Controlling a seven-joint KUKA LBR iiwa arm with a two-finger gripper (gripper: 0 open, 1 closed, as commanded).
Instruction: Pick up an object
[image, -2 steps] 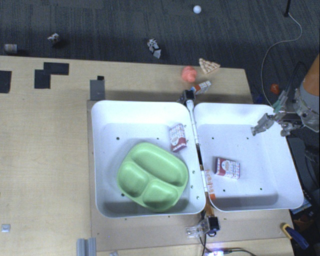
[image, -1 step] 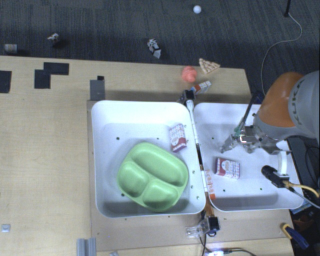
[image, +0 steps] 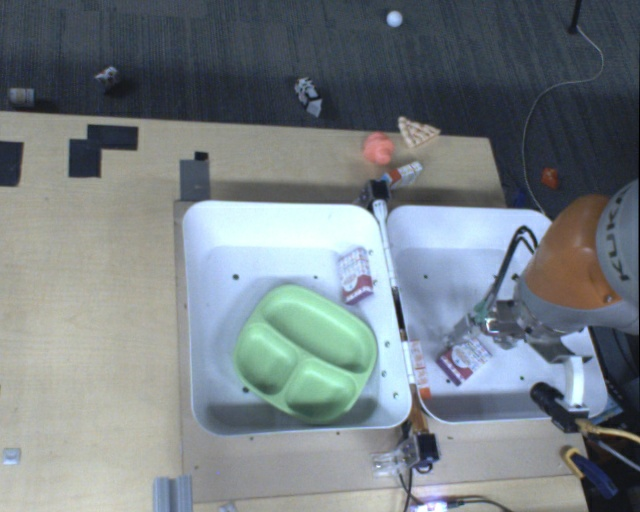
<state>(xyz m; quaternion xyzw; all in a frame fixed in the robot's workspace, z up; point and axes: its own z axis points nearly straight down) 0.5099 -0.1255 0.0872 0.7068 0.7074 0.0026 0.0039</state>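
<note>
A small red-and-white packet (image: 463, 358) lies flat near the front left of the right bin (image: 440, 245). My gripper (image: 488, 326) hangs low over that bin, just up and right of the packet and close to its upper corner; whether it touches the packet is unclear. The grey arm with its orange band (image: 572, 262) comes in from the right above the bin's right side. In the left bin (image: 215, 300) rests a green divided plate (image: 305, 350), tilted toward the front, with a second red-and-white packet (image: 355, 275) behind it by the right wall.
On the bench behind the bins sit a pink ball (image: 378, 148), a toy pizza slice (image: 418, 131) and a small red-and-white tube (image: 404, 174). A narrow wall (image: 395, 300) divides the two bins. Wide bare bench spreads to the left.
</note>
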